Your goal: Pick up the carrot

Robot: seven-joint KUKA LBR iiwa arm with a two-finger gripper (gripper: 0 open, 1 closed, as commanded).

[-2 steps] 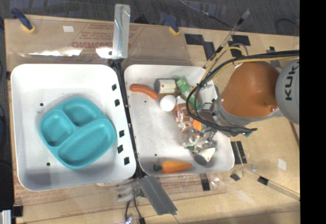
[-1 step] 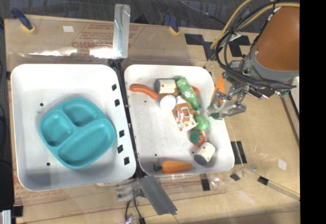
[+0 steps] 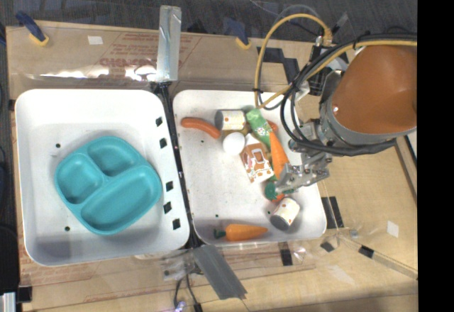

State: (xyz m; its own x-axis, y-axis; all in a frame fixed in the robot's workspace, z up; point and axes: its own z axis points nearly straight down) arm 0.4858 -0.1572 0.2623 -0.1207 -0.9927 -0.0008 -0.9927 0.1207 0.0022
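- camera view: two shallow white bins sit side by side on the bench. the left bin (image 3: 28,126) takes up the left half of the frame, and a teal divided plate (image 3: 106,183) lies in its middle.
- the right bin (image 3: 206,183) sits in the centre of the frame and holds a clutter of small things.
- a carrot (image 3: 241,232) lies flat along the bottom edge of the right bin, its leafy end pointing left, apart from the other things.
- a second orange, carrot-like piece (image 3: 278,151) lies slanted near the bin's right side, with a green end at its lower tip, just beside a printed packet (image 3: 256,163).
- a curved orange sausage-like piece (image 3: 201,126) lies at the upper left of this bin. next to it are a small can on its side (image 3: 230,120), a white ball (image 3: 233,142) and a green piece (image 3: 258,124).
- a white cylinder (image 3: 285,213) rests near the bin's lower right.
- the arm comes in from the right of the frame, its orange band (image 3: 376,91) large at the upper right. the gripper (image 3: 298,179) hangs low over the right side of the right bin, just above the white cylinder and right beside the slanted orange piece's lower end.
- whether the claw is spread or pressed together cannot be told; the metal parts blur into the clutter beneath.
- judged progress: no carrot is seen between the claw's tips, and both orange pieces lie on the bin floor. the pick seems not yet done; the closing and the lift are left.
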